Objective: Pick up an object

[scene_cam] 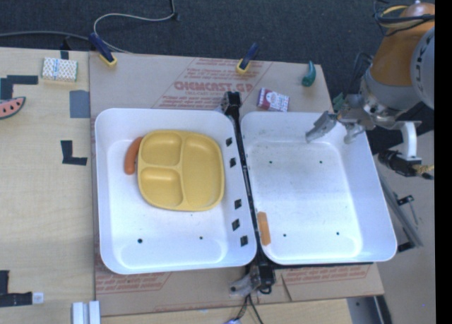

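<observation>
A yellow divided plate (180, 170) lies in the left bin (116, 245). An orange sausage-shaped piece (131, 156) rests against the plate's left edge. A second small orange piece (263, 228) lies at the left wall of the right bin (367, 238), near the front. My gripper (334, 128) hangs over the right bin's far right corner, open, with nothing between its fingers (318, 128). It is well apart from all the objects.
A small red-and-white packet (272, 99) lies on the cardboard behind the bins. Clamps (246, 61) hold the cardboard's far edge, and a teal clip (308, 73) sits near its corner. Black clips line the wall between the bins. The arm (399, 61) stands at the right.
</observation>
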Controlling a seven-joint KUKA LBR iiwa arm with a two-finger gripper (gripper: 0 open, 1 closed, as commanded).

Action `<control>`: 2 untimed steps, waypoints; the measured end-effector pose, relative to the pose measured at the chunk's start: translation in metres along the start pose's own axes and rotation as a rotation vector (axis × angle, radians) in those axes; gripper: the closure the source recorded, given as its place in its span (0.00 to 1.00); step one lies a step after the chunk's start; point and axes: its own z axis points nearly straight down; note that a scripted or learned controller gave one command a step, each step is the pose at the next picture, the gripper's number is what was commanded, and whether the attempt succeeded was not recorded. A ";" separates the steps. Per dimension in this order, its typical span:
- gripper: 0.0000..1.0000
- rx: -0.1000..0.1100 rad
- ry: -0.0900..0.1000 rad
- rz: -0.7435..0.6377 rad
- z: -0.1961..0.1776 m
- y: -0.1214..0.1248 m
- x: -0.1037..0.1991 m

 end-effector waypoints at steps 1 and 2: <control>0.00 0.000 0.001 -0.001 0.024 0.034 0.043; 0.00 0.002 0.001 0.000 0.074 0.043 0.074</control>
